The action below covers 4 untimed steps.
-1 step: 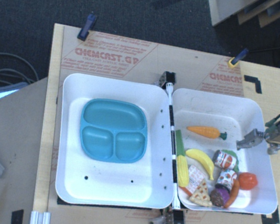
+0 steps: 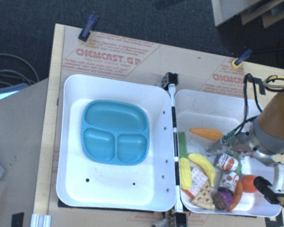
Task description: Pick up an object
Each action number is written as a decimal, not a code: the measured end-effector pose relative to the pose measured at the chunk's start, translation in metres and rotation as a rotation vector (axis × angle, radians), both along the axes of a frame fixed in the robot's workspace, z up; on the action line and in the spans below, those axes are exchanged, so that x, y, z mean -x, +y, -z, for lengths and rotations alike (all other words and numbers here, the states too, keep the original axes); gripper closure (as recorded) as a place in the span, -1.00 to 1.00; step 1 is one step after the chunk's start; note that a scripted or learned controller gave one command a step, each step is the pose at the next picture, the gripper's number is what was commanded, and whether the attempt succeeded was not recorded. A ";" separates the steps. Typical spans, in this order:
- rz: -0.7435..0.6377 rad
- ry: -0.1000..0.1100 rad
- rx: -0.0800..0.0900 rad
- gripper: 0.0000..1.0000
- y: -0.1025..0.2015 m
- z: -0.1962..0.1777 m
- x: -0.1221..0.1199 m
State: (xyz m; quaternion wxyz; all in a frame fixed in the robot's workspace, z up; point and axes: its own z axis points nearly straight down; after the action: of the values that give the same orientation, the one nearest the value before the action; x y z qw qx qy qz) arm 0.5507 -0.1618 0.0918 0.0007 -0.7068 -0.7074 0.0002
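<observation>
Camera view from above the bench: two white bins are seen side by side, the left bin [image 2: 67, 173] bearing a blue divided plate [image 2: 115, 132]. The right bin [image 2: 208, 102] is crowded with toy food: a carrot [image 2: 206, 133] near its middle, a banana [image 2: 203, 167], a corn cob [image 2: 184, 172], a pizza slice [image 2: 204, 197], a purple piece [image 2: 221, 199] and a small can [image 2: 226, 162]. The grey arm [image 2: 281, 120] is reached in from the right, its gripper [image 2: 228, 146] lowered over the food between the carrot and the can. Whether the jaws are apart or together cannot be told, and no item is seen between them.
</observation>
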 end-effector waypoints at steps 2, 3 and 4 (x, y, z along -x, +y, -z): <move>0.002 -0.010 0.005 1.00 0.008 -0.005 0.034; -0.001 -0.003 0.000 1.00 0.088 -0.105 0.003; 0.000 -0.003 0.000 1.00 0.144 -0.093 -0.033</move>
State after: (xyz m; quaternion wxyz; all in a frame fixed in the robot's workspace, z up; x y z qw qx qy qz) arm 0.5832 -0.0182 0.1844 -0.0003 -0.7067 -0.7075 -0.0006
